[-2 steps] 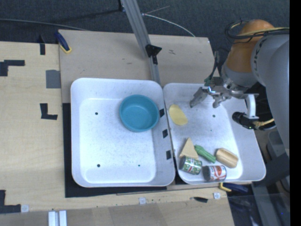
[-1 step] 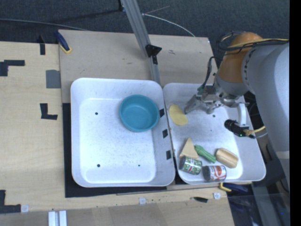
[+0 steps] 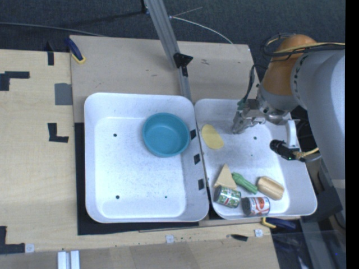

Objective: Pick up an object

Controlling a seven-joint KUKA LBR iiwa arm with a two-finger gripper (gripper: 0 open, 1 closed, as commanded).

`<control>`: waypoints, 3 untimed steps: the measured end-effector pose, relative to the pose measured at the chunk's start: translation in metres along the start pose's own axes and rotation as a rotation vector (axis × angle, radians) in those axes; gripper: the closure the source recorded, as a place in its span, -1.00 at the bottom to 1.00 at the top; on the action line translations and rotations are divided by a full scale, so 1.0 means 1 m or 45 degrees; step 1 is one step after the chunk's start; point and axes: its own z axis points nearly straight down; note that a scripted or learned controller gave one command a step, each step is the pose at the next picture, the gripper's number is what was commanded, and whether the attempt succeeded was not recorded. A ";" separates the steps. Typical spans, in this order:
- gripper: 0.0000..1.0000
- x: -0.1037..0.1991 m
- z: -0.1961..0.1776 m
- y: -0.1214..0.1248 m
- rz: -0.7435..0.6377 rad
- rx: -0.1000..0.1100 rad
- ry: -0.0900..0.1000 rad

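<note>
From the camera view above the bench, we see two shallow white bins side by side. In the left bin [image 3: 106, 167] a blue bowl [image 3: 165, 134] sits upright toward the upper right part, near the wall shared with the neighbour.

The right bin [image 3: 291, 198] holds the rest. A pale yellow, rounded piece [image 3: 212, 137] lies near its left wall. Along the lower edge we find a cluster: a tan wedge [image 3: 224, 176], a small green pepper-like item [image 3: 244, 182] just to its right and touching it, a bread-like roll [image 3: 270, 187] further right, a green-labelled can [image 3: 227, 196] lying on its side below the wedge, and a red-labelled can [image 3: 256, 206] beside it, also on its side.

The arm [image 3: 314, 88] comes in from the right, its orange band [image 3: 280, 66] above the wrist. The gripper [image 3: 242, 125] hangs over the upper part of the right bin, right of the yellow piece and apart from it, well above the cluster. We cannot tell whether it is wide or narrow; we see nothing held in it.
</note>
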 end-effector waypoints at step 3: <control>1.00 0.059 -0.106 -0.003 -0.003 0.002 0.006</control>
